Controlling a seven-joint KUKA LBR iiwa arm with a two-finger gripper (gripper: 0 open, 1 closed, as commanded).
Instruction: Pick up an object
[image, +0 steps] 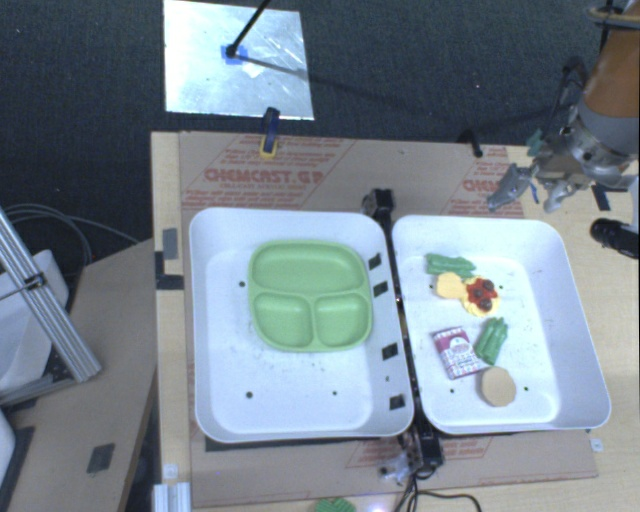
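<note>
My gripper (530, 190) hangs above the bench at about one o'clock from the right bin (560, 300), outside its far rim and over the cardboard sheet (300, 170). My two fingers (505, 188) stand apart with nothing between them.

The things to pick lie in the right bin, clustered toward its middle. Toward twelve o'clock of the cluster is a green leafy piece (450, 265); just at its five o'clock sits a yellow piece (452, 287), touching a red berry cluster (483, 292). At six o'clock from those, a green pod (491, 340) lies tilted, just beside a small purple packet (456, 352) at its nine o'clock. A round tan biscuit (498, 386) rests at the six o'clock end, near the packet's lower corner.

Open floor rings the cluster: a broad bare strip runs along the bin's three o'clock wall, a narrower one along the nine o'clock wall by the divider, and some at the near rim below the biscuit.

The left bin (215, 330) holds a green divided plate (308, 296), set toward its twelve o'clock half, with bare white floor at six o'clock and along nine o'clock.
</note>
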